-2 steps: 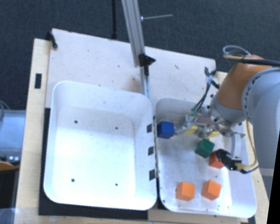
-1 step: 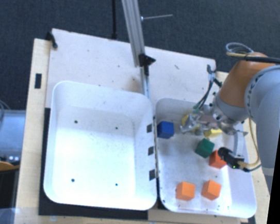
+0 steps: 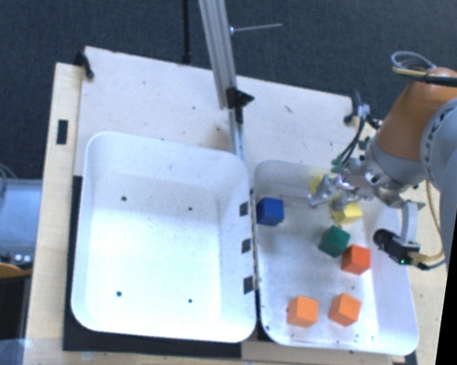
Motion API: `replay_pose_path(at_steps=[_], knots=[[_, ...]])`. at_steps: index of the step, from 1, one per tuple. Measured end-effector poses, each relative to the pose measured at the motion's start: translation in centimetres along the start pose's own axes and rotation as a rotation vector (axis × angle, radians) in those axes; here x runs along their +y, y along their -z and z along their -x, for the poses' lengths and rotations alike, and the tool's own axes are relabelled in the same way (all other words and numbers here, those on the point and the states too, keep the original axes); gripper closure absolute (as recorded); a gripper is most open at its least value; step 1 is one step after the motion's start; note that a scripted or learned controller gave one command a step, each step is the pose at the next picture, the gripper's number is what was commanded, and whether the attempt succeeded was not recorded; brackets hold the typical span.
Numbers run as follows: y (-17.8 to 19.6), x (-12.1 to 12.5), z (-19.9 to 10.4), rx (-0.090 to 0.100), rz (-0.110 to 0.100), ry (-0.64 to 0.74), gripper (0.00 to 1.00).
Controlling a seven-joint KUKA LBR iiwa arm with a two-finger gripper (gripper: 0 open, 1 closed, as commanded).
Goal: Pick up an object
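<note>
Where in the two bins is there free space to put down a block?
The left white bin offers the widest bare floor. In the right white bin, a bare strip lies below the blue cube, left of the two orange cubes. It is crowded by the gripper, yellow block and green cube.

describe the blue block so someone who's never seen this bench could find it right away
Look at the right-hand white bin, the one holding the small blocks. The blue block sits alone near that bin's left wall, apart from the others. It is the only blue piece there.
</note>
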State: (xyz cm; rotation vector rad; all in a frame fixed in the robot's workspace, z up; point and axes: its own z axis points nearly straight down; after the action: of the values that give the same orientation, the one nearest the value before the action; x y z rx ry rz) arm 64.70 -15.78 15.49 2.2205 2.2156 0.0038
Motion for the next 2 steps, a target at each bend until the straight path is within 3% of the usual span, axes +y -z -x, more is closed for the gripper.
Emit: replay_pose_path(at_steps=[2], knots=[[10.2,0.6,1.7,-0.001,0.002,0.0,1.0]])
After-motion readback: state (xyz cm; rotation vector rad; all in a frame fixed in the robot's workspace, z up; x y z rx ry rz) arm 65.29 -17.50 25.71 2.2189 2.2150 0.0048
